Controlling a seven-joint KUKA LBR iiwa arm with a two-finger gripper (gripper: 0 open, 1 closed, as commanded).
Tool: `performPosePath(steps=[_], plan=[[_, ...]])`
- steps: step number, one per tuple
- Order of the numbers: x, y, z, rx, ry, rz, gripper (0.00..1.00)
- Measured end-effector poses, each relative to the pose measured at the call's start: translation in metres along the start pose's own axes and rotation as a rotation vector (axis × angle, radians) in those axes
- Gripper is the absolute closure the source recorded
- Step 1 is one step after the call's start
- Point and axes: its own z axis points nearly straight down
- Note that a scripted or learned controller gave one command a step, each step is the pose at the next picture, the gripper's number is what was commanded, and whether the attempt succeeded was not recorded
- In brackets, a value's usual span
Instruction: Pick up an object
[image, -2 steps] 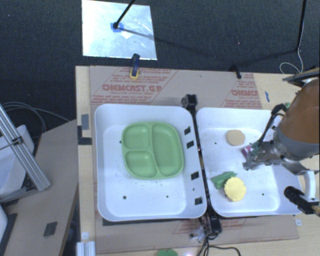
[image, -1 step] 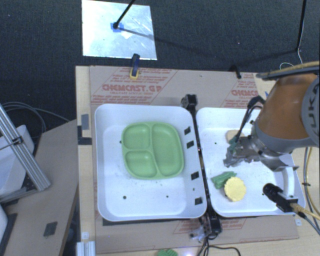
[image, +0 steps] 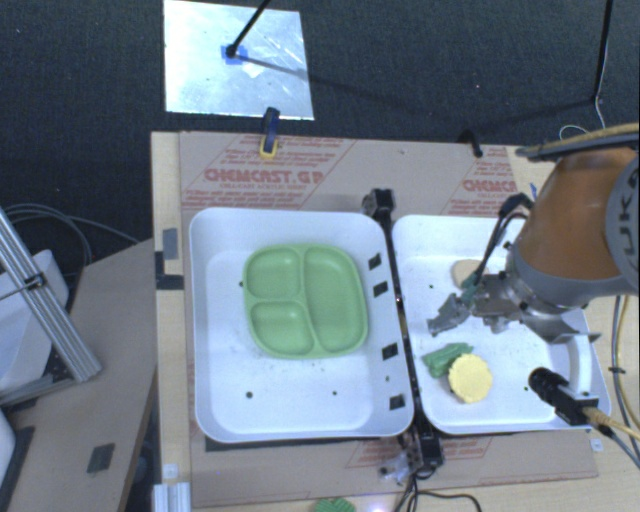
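My gripper (image: 447, 318) hangs over the middle of the right bin (image: 420, 250), its grey fingers pointing left and down, nothing visibly between them. Just below it lie a green leafy piece (image: 445, 357) and a round yellow object (image: 470, 379), touching each other near the bin's front. A tan round object (image: 465, 271) lies behind the gripper, partly hidden by the arm. The left bin (image: 215, 300) holds a light green divided plate (image: 304, 300) with three compartments.
A black divider with clips (image: 390, 290) runs between the two bins. The bench of brown board (image: 290, 170) extends behind the bins, with a yellow clamp (image: 269, 135) at its back edge. The arm's orange band (image: 580, 225) covers the right bin's right side.
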Motion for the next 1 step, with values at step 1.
performPosePath(steps=[1], plan=[[-0.0482,-0.0035,0.1125,0.01,-0.001,0.007,0.0]])
